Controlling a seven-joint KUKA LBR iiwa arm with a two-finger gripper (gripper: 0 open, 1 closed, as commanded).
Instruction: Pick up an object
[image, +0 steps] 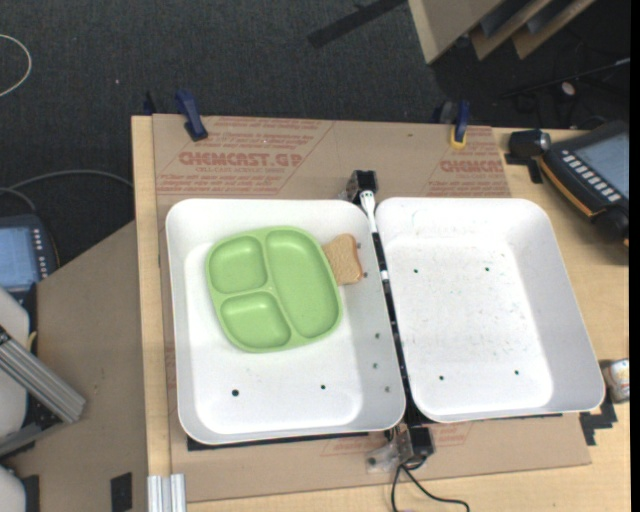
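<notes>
A green plate with three compartments (272, 288) lies in the upper middle of the left white bin (270, 400). A small tan piece, like a slice of bread or a cracker (345, 259), rests against the plate's right rim, near the wall between the two bins. The right white bin (480, 300) shows only small dark specks on its floor.
Both bins sit on a brown cardboard sheet (250, 155) held by a blue clamp (190, 113) and a yellow-blue clamp (460, 125) at the back. A tablet-like device (590, 175) lies at the far right. Cables hang at the front edge (410, 465).
</notes>
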